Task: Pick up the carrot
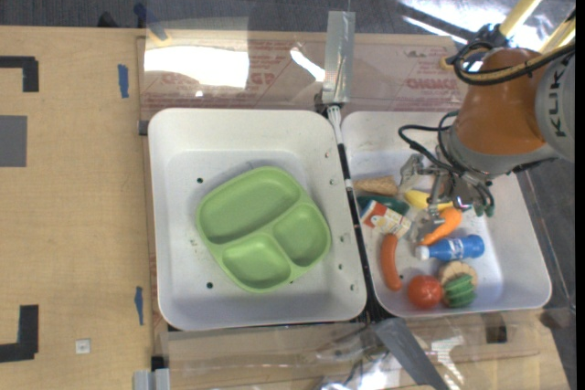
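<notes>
- The grey arm (548,105) comes in from three o'clock, and its orange band (498,100) sits above the top half of the right bin (530,283).
- Below the band the wrist points down into that bin, with black cables looping round it.
- The gripper (445,196) hangs low over the cluster of toy food, its metal fingers (437,189) pointing towards six o'clock.
- Whether it is spread or closed I cannot tell; the fingers blur into the objects below.
- The carrot (440,226) is a small orange piece directly beneath the fingertips, touching or nearly touching them; no grip is visible.
- Just at five o'clock from the carrot lies a blue and white bottle (454,247).
- A red sausage (390,260) lies at eight o'clock from the carrot, a tomato (424,291) at six.
- The left bin (174,151) holds a green divided plate (263,226).
</notes>
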Controlling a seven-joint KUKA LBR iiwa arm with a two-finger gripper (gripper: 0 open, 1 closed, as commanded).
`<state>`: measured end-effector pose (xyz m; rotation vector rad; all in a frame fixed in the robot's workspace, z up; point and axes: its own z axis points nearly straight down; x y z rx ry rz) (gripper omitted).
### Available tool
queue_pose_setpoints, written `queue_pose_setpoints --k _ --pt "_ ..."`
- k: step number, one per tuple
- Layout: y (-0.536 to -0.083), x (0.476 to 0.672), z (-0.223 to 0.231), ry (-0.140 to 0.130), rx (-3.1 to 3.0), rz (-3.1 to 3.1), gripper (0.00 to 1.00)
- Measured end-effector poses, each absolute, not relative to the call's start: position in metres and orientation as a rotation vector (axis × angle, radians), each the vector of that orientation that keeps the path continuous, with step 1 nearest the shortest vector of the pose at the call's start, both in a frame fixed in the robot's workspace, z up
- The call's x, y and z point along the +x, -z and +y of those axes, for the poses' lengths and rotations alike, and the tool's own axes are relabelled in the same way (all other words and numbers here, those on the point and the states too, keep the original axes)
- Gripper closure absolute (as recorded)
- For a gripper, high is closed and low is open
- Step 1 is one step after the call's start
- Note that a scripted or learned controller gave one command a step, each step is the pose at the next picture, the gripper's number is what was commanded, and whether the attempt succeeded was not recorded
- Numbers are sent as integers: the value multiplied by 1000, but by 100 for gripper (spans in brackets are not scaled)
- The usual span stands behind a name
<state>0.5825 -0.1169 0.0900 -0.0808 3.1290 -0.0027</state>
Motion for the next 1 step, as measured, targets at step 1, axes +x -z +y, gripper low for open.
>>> queue_pose_setpoints --k 1 --pt "-91 529 -120 4 -305 3112 0"
